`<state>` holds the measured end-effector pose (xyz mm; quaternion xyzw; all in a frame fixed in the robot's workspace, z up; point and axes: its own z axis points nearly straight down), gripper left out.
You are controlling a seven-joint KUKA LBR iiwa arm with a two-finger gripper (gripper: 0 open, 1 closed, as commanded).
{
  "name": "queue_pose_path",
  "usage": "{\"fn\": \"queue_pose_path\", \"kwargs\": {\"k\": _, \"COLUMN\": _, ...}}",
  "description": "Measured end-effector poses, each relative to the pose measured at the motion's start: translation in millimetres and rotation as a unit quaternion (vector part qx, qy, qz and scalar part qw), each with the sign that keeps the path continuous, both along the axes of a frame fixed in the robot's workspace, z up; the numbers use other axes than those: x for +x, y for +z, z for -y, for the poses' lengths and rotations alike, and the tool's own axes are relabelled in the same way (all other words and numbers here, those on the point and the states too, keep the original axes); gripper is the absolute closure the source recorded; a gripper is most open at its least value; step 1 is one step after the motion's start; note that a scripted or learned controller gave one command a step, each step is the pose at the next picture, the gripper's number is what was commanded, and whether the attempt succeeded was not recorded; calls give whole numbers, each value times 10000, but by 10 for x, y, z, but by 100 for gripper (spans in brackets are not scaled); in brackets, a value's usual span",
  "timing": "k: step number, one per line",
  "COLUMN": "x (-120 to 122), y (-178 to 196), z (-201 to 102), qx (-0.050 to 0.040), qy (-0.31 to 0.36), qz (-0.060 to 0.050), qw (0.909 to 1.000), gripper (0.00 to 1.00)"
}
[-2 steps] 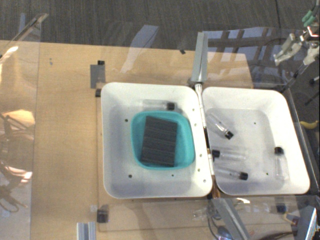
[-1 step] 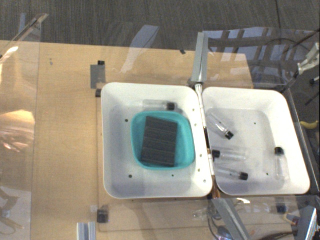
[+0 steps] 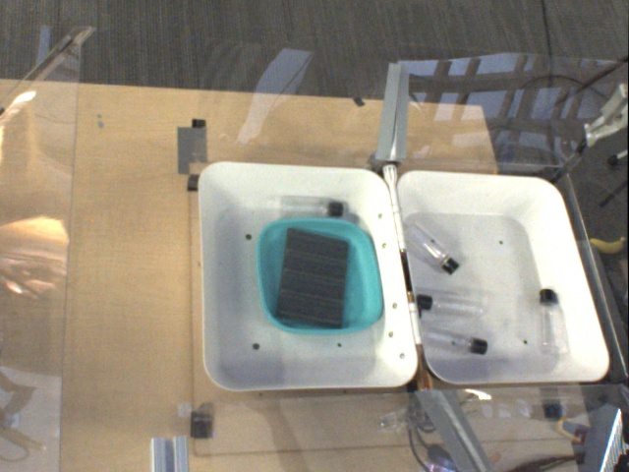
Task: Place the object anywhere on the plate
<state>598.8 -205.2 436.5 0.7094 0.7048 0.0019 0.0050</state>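
Lying flat on teal plate (image 3: 366, 285), dark ribbed rectangular block (image 3: 314, 279), gripper state impossible to tell

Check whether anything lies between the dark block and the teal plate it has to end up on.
Nothing visible does. The dark ridged block already lies flat on the teal plate in the left bin. The nearest clear tube lies on the bin floor beyond the plate's far edge, not on the plate.

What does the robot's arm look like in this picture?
At the right edge sits a pale grey-white piece, maybe part of the arm, with thin dark cables looping beside it. Its shape and markings are too small to tell.
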Motion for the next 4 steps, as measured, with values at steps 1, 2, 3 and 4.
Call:
{"fn": "queue_pose_path", "kwargs": {"k": 1, "x": 0, "y": 0, "z": 0, "qx": 1, "qy": 0, "qz": -1, "qw": 10000, "gripper": 0}}
{"fn": "queue_pose_path", "kwargs": {"k": 2, "x": -1, "y": 0, "z": 0, "qx": 1, "qy": 0, "qz": -2, "qw": 10000, "gripper": 0}}
{"fn": "queue_pose_path", "kwargs": {"k": 3, "x": -1, "y": 0, "z": 0, "qx": 1, "qy": 0, "qz": -2, "qw": 10000, "gripper": 0}}
{"fn": "queue_pose_path", "kwargs": {"k": 4, "x": -1, "y": 0, "z": 0, "qx": 1, "qy": 0, "qz": -3, "qw": 10000, "gripper": 0}}
